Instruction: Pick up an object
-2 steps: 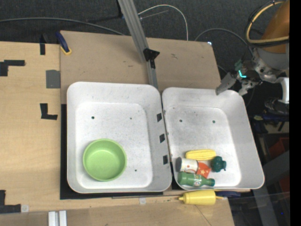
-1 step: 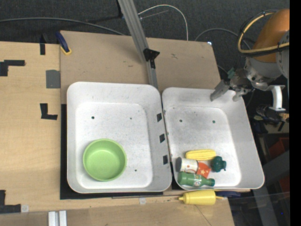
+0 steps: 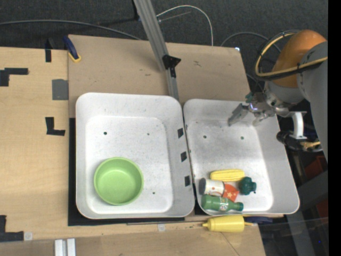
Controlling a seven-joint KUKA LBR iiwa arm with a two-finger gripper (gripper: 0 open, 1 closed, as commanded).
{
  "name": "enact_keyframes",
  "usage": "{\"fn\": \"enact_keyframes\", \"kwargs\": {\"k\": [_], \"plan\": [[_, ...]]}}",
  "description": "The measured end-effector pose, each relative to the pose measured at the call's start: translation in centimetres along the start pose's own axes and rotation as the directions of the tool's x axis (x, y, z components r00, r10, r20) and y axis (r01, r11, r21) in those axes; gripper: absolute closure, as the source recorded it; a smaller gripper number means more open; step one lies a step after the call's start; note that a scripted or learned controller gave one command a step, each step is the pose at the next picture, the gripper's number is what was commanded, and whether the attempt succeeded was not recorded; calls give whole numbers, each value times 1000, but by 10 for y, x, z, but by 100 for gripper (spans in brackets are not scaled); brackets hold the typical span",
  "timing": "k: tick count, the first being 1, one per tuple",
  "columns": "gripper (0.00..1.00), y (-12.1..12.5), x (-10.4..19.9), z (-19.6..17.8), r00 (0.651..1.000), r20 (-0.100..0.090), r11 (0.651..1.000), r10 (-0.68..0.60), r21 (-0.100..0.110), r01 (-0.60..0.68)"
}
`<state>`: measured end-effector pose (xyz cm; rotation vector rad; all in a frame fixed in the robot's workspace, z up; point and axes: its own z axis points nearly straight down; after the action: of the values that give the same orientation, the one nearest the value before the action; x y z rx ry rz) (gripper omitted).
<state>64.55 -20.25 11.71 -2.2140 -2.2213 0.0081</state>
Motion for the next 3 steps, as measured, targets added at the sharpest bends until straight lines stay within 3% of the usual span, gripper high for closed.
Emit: {"fn": "enact_keyframes", "kwargs": {"k": [1,2,3], "plan": [[0,0,1,30,1000,2,1000,0,-5,0],[100,1,2,18,1000,3,1000,-1,-6,1],[100,0,5,-24,1000,1,1000,2,-10,-2]]}}
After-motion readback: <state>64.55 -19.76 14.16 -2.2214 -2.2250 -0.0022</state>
